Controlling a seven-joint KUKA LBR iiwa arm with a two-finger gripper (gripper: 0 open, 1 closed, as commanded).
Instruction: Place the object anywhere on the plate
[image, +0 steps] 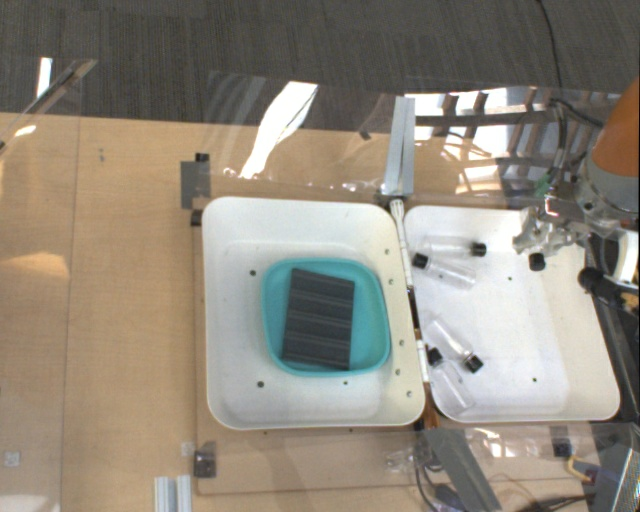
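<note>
dark ribbed block (319, 318) lying flat on teal plate (273, 300) in left bin (232, 385), well apart from gripper (535, 243). gripper hanging over far right of right bin (560, 385), near black-capped clear tubes (452, 350); apart or together, cannot tell; nothing seen clamped.

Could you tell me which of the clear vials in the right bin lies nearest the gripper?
The upper vial, along the bin's far edge; its black cap points toward the gripper, while the others lie farther left or nearer the camera.
</note>
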